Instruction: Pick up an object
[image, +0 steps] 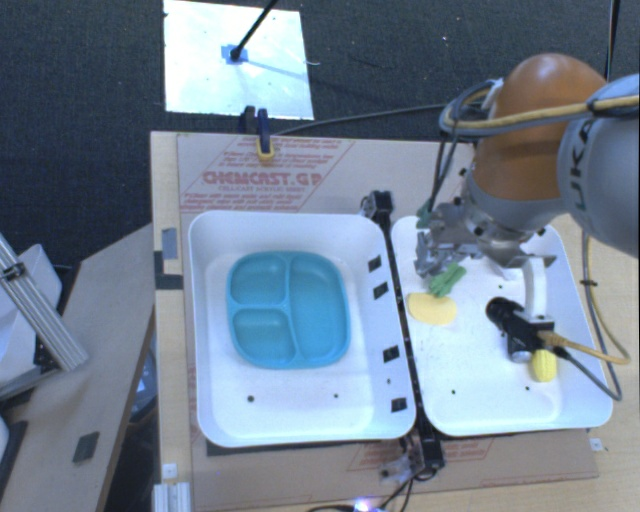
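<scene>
My gripper (436, 262) hung low over the upper left part of the right bin (500, 425), close to the wall shared with the left bin (215, 400). How wide it stood I could not tell, since the grey metal of the wrist and the slant of the view hid the gap. Just under its tip lay the green piece (448, 280), a short, slim, stick-like thing, bright and smooth-looking. Its long axis ran on a diagonal, the upper end pointing up and to the right toward the gripper and the lower end pointing down and to the left. Whether I gripped it or it only lay beneath me on the bin floor, I could not tell. Its lower end came just beside, perhaps touching, a pale yellow piece (432, 309), flat and roundish with a soft, uneven outline, lying flat on the white floor. The floor there was speckled with small dark dots. Above the wrist my arm (540, 120) showed its rounded orange band, glossy, with grey casing to its right. In the left bin a teal plate (290, 307) sat near the middle, a rounded rectangle of smooth plastic divided into three compartments. Both bins were shallow, white and round-cornered, resting on a brown sheet with red lettering (262, 178).
</scene>
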